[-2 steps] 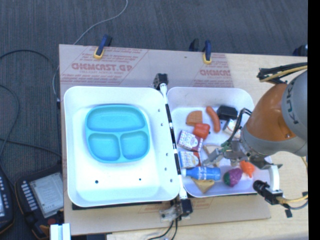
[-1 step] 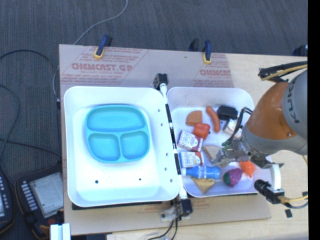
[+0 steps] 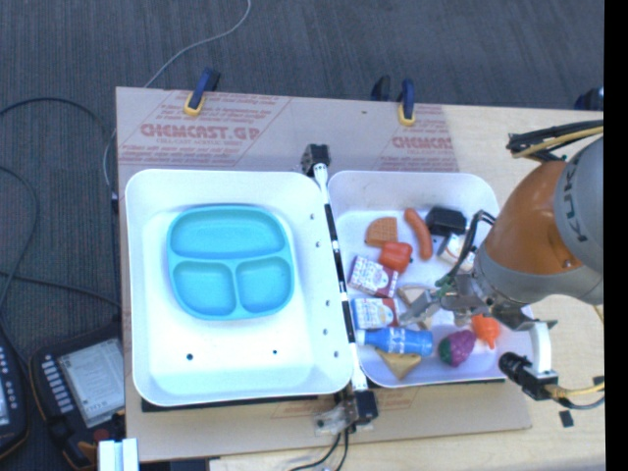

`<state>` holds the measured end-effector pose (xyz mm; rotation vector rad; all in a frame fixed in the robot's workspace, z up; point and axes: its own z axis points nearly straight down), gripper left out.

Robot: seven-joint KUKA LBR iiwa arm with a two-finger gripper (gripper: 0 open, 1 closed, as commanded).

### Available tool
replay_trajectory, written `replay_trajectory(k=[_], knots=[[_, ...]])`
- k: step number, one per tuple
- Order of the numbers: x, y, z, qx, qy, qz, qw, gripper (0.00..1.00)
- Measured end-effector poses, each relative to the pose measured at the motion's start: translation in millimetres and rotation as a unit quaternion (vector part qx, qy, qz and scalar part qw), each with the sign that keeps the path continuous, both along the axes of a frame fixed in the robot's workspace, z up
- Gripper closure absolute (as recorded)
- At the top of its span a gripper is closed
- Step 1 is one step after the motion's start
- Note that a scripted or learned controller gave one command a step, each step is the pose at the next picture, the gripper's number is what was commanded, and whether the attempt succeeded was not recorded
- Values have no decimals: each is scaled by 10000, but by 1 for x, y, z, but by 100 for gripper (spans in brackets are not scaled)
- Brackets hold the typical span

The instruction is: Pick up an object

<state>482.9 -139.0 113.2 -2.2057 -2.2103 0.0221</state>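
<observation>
The claw (image 3: pixel 424 307) is down in the right bin (image 3: pixel 412 180) picking a toy (I cannot tell if it grips), so next it must lift.

blue divided tray (image 3: pixel 232 261), left bin (image 3: pixel 147 361)

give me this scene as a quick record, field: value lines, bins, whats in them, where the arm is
left bin: shallow white bin holding a blue three-compartment plastic tray
right bin: shallow white bin with a jumble of small toy foods
right bin items: red sausage, blue bottle lying flat, purple round fruit, small orange carrot, black block
arm: grey with orange band, reaching over the right bin
claw: low among the items, grip state unclear
</observation>
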Motion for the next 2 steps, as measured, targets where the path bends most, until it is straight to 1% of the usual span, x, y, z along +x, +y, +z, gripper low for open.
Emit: replay_trajectory(k=[1, 2], knots=[[0, 1, 6, 7, 30, 8, 10000, 100], [0, 1, 6, 6, 29, 7, 10000, 0]])
